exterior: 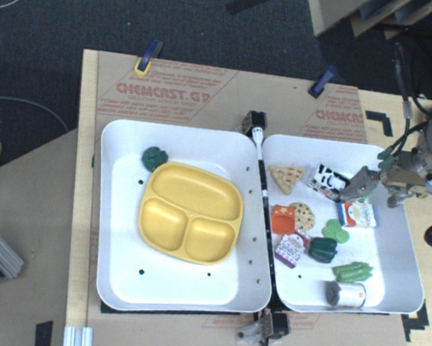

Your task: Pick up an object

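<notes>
Toys (312,245) lie scattered in the right bin (410,268).
Pincer (361,189) hangs over that bin's far side, above a small carton (358,215); whether it is open or closed, I cannot tell. A yellow tray (190,212) fills the left bin (120,196).

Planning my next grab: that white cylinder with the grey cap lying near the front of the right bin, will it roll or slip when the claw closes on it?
The white cylinder with the grey cap lies on its side, so it could well roll if nudged across its length. Its smooth-looking round body may squirt out of a pinch. The green pepper-shaped toy beside it might block rolling that way.
</notes>
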{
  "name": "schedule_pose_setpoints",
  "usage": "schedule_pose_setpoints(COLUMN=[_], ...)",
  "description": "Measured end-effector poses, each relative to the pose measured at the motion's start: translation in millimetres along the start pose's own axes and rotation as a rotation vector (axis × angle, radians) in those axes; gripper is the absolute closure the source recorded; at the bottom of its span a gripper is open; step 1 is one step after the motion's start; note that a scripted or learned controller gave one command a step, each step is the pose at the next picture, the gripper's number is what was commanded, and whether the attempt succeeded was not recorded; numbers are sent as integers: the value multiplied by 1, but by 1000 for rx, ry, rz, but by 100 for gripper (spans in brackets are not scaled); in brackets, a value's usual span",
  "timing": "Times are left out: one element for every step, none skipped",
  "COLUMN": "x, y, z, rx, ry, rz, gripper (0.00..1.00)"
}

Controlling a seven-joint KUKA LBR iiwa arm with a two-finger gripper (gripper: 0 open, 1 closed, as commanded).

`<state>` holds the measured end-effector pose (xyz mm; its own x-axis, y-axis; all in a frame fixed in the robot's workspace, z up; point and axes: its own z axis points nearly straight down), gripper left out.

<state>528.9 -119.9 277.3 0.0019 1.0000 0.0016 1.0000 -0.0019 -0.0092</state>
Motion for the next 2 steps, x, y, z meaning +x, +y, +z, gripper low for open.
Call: schedule_pose_setpoints(x=[0, -5], y=[2, 1], z=[-5, 40], rx=[-9, -3], ry=[-1, 0], rz=[-2, 0], gripper=[0, 0])
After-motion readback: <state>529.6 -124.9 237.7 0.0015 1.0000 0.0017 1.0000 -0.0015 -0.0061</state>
